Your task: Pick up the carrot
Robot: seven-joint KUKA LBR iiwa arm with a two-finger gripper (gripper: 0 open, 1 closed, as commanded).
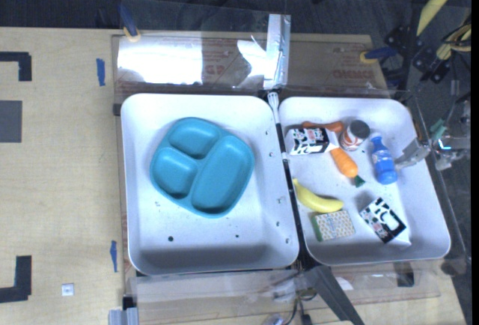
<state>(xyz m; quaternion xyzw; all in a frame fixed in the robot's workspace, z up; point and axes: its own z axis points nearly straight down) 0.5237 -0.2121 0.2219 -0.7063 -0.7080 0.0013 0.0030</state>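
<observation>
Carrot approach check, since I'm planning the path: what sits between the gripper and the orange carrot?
In the camera view, a small blue plastic bottle lies between the gripper and the orange carrot.

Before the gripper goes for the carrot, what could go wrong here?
1. The carrot lies close between the can, the blue bottle and the black-and-white carton, so fingers may knock or grab a neighbour.
2. It lies at a slant, so a badly turned gripper could slip off.
</observation>
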